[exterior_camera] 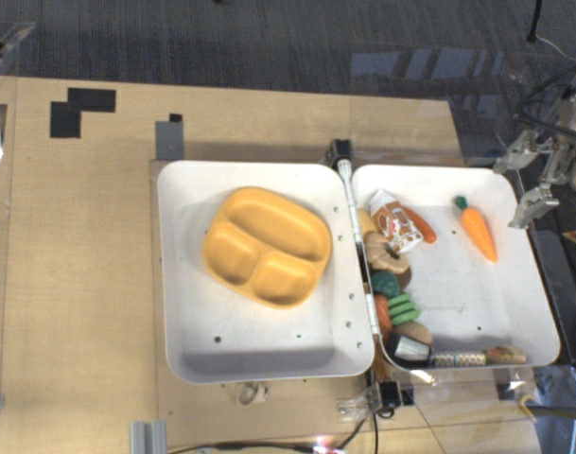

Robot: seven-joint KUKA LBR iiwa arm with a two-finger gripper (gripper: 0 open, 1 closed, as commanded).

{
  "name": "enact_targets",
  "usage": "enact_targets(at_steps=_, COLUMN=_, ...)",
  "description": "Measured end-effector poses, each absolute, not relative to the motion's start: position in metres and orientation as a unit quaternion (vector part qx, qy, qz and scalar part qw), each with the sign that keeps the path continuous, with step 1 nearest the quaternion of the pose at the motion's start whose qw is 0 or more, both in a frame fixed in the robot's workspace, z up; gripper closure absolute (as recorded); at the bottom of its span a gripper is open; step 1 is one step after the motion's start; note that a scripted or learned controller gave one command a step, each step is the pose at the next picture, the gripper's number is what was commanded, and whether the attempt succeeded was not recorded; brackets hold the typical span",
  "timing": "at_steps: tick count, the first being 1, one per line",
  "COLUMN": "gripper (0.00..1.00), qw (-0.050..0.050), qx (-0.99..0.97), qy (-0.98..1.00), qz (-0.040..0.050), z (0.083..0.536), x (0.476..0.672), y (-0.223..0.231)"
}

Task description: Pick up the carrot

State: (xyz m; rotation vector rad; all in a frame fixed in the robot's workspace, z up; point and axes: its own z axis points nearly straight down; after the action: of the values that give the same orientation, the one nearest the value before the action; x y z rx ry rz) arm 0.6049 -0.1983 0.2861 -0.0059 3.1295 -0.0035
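Orange carrot with green top (476, 230) lies loose in the right shallow white bin (514, 291), upper area. Two-finger metal gripper (543, 173) sits beyond the bin's right edge, holding nothing; finger spacing cannot be judged. Red-and-white packet (398, 227) lettering illegible.

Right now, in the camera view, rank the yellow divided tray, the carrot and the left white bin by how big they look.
1. left white bin
2. yellow divided tray
3. carrot, clearly smallest

lab | wooden bench (79, 282) | two white bins (183, 253) | cables (297, 443)
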Motion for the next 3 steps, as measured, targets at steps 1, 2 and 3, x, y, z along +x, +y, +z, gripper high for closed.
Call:
enact_targets(at_steps=1, gripper=0.0, qw=0.0, qx=0.043, qy=0.999, qz=0.0012, z=0.126, x=0.601, y=-0.203)
enact_targets(at_steps=2, gripper=0.0, qw=0.009, qx=0.056, qy=0.998, qz=-0.0015, z=0.09, x=0.631, y=-0.205)
enact_targets(at_steps=3, gripper=1.0, qw=0.016, qx=0.053, qy=0.998, qz=-0.0028, z=0.105, x=0.635, y=-0.205)
